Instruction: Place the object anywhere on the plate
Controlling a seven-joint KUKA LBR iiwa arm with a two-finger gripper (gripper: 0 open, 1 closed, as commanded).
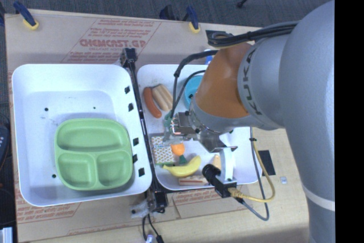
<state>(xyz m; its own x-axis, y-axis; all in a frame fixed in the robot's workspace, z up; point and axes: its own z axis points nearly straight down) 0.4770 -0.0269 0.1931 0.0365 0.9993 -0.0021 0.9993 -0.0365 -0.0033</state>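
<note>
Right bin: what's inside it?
In the right bin: a hot dog, a banana, a small orange piece and a patterned card. The arm covers the bin's middle and right part, so anything there is hidden.

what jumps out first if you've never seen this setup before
The big grey arm with its orange band dominates, reaching in from the right over the right bin. Under it lies a small heap of toy food: a hot dog near the bin's upper left, a banana and a small orange piece lower down. The left bin holds a pale green divided plate, with nothing on it yet.
</note>
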